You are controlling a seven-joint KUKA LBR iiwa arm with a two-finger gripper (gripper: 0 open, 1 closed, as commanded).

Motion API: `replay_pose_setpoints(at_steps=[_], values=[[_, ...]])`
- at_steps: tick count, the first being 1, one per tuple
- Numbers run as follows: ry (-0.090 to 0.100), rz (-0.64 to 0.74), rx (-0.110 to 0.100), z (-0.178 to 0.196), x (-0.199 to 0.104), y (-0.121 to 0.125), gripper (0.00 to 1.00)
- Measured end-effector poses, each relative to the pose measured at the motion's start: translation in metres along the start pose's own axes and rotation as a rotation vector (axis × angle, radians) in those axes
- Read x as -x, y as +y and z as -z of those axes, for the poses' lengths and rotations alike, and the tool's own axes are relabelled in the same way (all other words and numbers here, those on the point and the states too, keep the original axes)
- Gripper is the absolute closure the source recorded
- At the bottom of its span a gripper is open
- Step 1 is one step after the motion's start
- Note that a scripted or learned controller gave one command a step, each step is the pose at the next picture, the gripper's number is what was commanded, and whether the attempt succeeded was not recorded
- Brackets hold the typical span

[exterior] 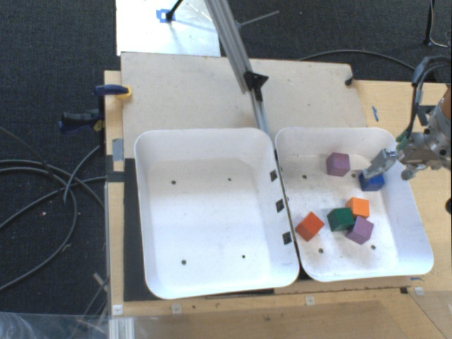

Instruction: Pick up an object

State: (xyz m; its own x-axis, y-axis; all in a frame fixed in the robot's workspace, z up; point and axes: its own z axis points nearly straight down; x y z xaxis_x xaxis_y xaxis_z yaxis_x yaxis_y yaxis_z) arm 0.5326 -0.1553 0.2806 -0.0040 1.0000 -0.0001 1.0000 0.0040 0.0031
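Pale bench [212, 94], dark carpet [49, 34] — pincer [376, 169] at blue block [372, 182], grip unclear

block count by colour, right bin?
Purple blocks: 2
Orange blocks: 2
Green block: 1
Blue block: 1, at the gripper
Total: 6, all in the right bin

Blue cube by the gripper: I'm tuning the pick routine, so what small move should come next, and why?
Probably a short descent with the gripper centred on the small blue cube. The fingertip sits at the cube's upper edge in the right white bin, and the cube doesn't appear to be between the fingers yet, so lifting now would likely miss.
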Motion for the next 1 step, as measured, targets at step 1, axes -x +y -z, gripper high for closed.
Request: replay_pose_setpoints(at_steps=[1], values=[[-0.001, -0.005, -0.007, -0.1218, 0.0586, 0.0076, 0.0]])
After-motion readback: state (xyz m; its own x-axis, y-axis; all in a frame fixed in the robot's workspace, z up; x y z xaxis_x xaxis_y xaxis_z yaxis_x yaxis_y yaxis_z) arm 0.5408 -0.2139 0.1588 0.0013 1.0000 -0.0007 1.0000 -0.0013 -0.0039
